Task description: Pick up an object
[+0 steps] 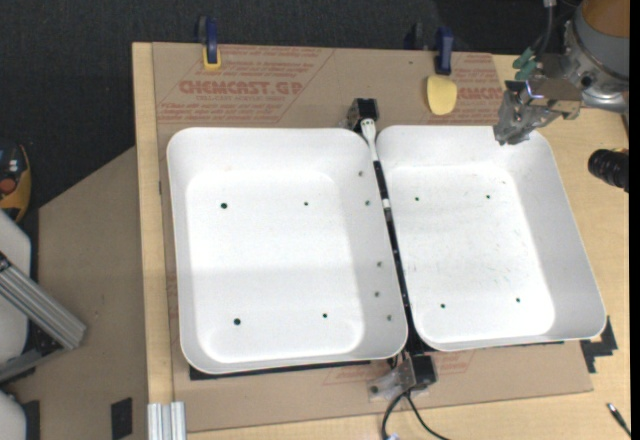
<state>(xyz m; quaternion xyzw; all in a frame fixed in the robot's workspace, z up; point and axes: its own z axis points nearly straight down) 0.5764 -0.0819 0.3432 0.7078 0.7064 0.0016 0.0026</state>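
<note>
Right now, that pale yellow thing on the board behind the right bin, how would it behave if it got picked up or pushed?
The pale yellow piece looks small, so probably light. Its rounded outline suggests it may slip from a pinch or scoot across the smooth board when pushed. Whether it is soft or hard is unclear.

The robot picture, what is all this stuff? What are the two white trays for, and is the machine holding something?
This is one photo from a camera fixed above a bench, looking down at a slant. The grey machine at the top right is a robot arm, and its end effector, the part meant for grabbing, hangs over the far corner of the right bin. I can't tell if it is open or shut, and I see nothing in it. The two white trays, the left bin and the right one, sit side by side on a brown board. A small yellow object lies on the board behind the bins. Blue clamps pin the board down.
</note>
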